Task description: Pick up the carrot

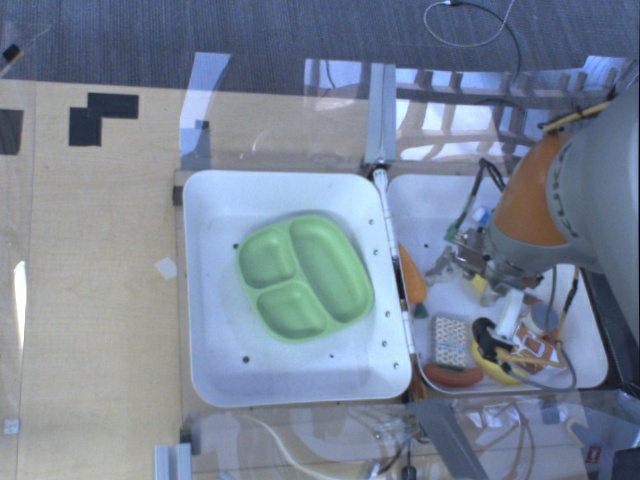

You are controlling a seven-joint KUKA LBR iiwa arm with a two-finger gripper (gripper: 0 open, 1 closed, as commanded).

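You had the arm (575,188) reaching in over the right bin (425,193), with the gripper (468,258) low above the middle of that bin. I could not tell from this angle how the pincer stood, nor whether anything sat in it: wrist hardware and cables crowded that spot.

The carrot (411,276) lay in the right bin against its left wall, just beside the divider between the two bins, long axis running roughly up and down the view. It was near the gripper but apart from it, to the gripper's left. On that evidence I judged the pick not yet made; the carrot looked to be resting on the bin floor.

Other items near the front of the right bin: a checkered sponge-like block (450,340), a banana (492,356), a reddish sausage-shaped piece (452,375).

The left bin (210,368) held a green divided plate (304,276), well apart from the work.

Left to do, in my judgement: shift toward the bin wall, come down on the carrot, close, lift. The wall close alongside could hinder one finger
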